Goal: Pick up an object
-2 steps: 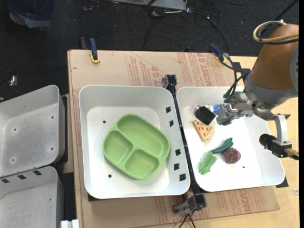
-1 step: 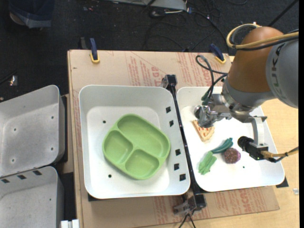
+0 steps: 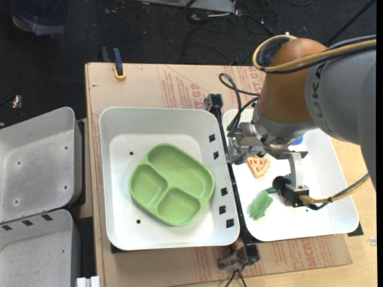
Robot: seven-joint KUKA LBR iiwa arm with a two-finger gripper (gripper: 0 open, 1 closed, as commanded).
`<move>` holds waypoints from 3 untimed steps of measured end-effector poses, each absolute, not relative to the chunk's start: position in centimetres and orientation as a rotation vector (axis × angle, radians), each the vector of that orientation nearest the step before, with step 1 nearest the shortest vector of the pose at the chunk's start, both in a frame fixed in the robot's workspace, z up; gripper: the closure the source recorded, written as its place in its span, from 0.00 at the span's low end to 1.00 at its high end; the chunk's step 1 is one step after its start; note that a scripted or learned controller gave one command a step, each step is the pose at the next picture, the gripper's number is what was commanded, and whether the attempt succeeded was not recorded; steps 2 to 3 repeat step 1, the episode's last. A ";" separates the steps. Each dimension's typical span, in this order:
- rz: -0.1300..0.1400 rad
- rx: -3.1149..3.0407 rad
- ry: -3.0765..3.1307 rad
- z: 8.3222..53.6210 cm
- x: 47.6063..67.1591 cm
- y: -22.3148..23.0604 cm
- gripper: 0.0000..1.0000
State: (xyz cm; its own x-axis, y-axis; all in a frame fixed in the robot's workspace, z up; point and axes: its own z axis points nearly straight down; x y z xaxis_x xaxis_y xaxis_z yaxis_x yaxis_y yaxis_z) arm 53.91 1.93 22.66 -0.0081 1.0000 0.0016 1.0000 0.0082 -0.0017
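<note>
The brown desk (image 3: 155, 82) stands on a dark floor strewn with cables and carries two white bins side by side. I see the gripper (image 3: 256, 153) low in the right bin (image 3: 326, 160), close to its inner wall; I cannot tell whether it is open or closed. A pizza slice toy (image 3: 258, 167) lies right at its tip, and a green leafy toy (image 3: 261, 204) lies near that. The left bin (image 3: 119, 130) holds a green divided plate (image 3: 172, 184).

Grey arm (image 3: 347, 82): partial lettering on casing, letters "UK" legible. Cardboard sheet (image 3: 155, 82) on worktop: red print, inverted, not legible.
</note>
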 end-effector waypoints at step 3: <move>-0.002 -2.212 -2.230 23.8 54.0 7.4 1.00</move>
